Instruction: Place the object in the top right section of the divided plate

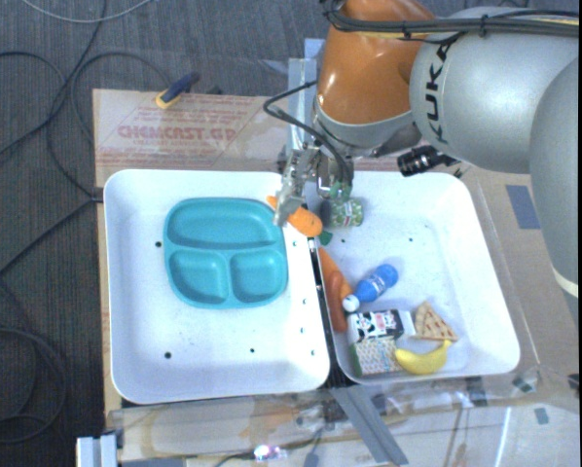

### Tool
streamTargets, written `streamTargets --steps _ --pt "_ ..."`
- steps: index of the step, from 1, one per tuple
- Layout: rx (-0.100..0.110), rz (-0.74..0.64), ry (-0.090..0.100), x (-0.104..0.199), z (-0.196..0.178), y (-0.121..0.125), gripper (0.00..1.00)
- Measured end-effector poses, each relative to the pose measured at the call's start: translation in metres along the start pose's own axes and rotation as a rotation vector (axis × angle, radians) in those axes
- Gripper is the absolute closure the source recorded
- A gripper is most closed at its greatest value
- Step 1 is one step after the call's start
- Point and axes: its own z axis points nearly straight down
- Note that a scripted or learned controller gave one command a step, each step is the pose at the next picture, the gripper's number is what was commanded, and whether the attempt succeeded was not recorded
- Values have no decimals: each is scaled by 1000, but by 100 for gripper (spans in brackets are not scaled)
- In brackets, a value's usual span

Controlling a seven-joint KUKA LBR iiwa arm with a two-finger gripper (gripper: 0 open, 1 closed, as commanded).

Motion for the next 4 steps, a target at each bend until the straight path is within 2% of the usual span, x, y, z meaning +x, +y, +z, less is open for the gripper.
streamTargets --steps 1,2,3,4 --pt "-2 -374 0 -1 30 69 100" --pt "-1 -412 3 44 69 166 100" --pt "-1 -282 1 58 92 130 100" --pt "2 -289 3 89 97 56 100"
